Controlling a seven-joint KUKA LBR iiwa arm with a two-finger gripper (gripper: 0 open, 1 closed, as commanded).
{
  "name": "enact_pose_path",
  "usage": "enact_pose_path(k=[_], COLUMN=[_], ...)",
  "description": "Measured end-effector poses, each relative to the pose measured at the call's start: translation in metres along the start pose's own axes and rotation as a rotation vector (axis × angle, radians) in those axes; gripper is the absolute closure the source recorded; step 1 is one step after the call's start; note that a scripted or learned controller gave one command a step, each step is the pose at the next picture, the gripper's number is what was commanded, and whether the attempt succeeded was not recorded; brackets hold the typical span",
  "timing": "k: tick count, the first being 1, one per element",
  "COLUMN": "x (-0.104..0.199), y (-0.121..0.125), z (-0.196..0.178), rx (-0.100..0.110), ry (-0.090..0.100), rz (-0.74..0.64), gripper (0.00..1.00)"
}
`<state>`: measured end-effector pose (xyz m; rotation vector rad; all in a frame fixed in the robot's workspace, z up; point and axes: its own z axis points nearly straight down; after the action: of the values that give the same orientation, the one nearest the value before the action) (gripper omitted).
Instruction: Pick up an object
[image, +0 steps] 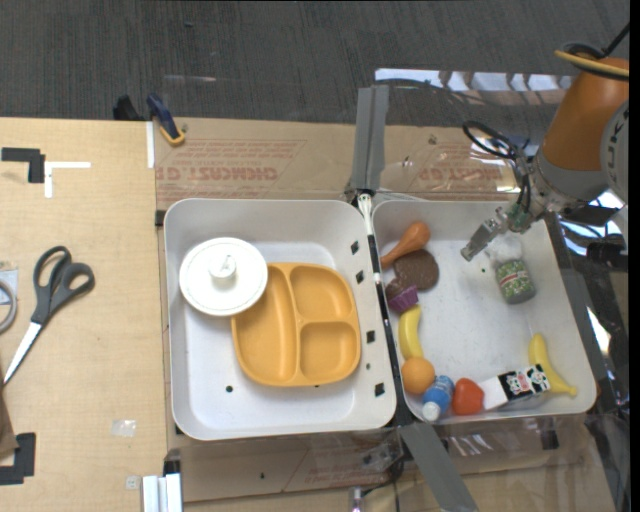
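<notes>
camera view: gripper (490, 235) sat over the upper part of the right bin (585, 330), arm (585, 120) coming in from the upper right with the orange band above the wrist. one grey finger stuck out to the lower left; couldn't tell how far the jaws were apart, nothing visibly between them. green can (515, 281) lay just below and to the right of the tip, close but apart. brown disc (415, 270) and drumstick (407, 241) were off to its left by the bin's left wall, purple piece (402, 297) under the disc. further below-left: banana (410, 332), orange (417, 375), blue-capped bottle (436, 397), red piece (467, 397). well below the tip: cow-print carton (522, 384) and a second banana (550, 364). far left of the gripper, left bin (190, 400) held a yellow divided tray (297, 323) and a white lid (223, 275). scissors (45, 295) lay on the bench beyond that.
</notes>
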<state>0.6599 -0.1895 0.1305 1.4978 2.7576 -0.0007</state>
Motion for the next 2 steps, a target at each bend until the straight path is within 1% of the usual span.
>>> enact_pose_path(k=[1, 2], x=[-0.002, 0.03], y=[-0.057, -0.105], z=[0.037, 0.038], rx=[-0.001, 0.001], ry=[-0.001, 0.003], rz=[-0.085, 0.057], gripper=[0.0, 0.0])
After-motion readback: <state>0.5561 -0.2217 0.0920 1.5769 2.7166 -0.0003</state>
